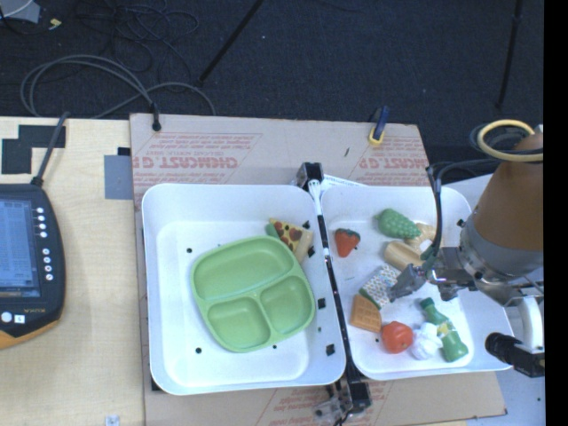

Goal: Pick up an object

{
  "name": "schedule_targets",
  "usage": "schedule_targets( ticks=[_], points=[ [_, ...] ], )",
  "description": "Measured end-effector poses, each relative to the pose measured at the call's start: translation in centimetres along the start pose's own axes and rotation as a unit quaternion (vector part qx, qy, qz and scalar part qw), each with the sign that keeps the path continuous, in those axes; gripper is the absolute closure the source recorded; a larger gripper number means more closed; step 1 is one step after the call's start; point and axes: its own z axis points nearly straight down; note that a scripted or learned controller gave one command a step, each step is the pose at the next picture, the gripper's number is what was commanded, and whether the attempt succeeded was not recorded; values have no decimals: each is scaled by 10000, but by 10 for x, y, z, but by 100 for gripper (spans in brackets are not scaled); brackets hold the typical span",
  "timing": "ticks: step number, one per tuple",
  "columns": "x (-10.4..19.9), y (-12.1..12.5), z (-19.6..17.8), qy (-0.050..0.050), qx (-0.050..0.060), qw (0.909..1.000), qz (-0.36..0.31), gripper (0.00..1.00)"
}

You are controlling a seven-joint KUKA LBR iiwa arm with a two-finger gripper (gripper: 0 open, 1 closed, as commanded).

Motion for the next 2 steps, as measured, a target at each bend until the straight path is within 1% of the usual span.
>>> schedule_targets(
  ticks=[1, 2],
  points=[
    [-1, 0, -8, 7, 27, 10000, 7, 100],
    [53, 3, -45, 2, -28, 10000, -31, 100]
  ],
)
